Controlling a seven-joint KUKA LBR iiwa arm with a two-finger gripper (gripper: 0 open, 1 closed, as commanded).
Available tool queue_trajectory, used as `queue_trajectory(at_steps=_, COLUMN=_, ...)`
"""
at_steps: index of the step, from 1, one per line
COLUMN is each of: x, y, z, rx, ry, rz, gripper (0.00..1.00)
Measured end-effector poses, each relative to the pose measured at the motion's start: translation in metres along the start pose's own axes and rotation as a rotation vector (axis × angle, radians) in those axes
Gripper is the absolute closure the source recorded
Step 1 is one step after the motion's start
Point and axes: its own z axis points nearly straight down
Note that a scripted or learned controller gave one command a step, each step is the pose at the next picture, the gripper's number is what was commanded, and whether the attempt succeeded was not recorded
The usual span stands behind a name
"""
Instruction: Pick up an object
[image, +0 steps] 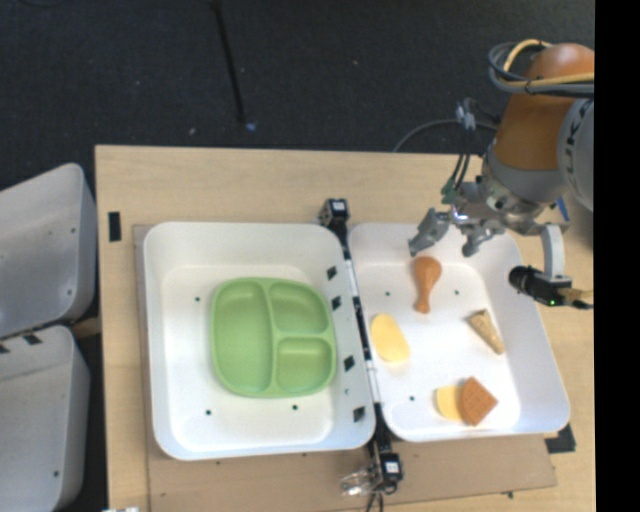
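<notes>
In the right bin lie a brown chicken drumstick, a yellow oval piece, a tan wedge and an orange-brown square piece resting against a small yellow disc. My gripper hangs over the bin's far edge, just above and slightly right of the drumstick. Its two grey fingers are spread apart with nothing between them.
The left bin holds a green divided plate. A black clamp sits at the far end of the seam between the bins, with another fitting at the near end. A black sensor sticks out by the right bin's right rim.
</notes>
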Motion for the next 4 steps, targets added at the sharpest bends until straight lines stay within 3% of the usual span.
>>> queue_trajectory(at_steps=2, x=0.001, y=-0.009, z=0.108, rx=0.000, ry=0.000, rz=0.002, gripper=0.00)
queue_trajectory(at_steps=3, x=0.000, y=-0.007, z=0.095, rx=-0.006, ry=0.000, rz=0.006, gripper=1.00)
queue_trajectory(at_steps=4, x=0.000, y=-0.007, z=0.051, rx=-0.008, ry=0.001, rz=0.001, gripper=1.00)
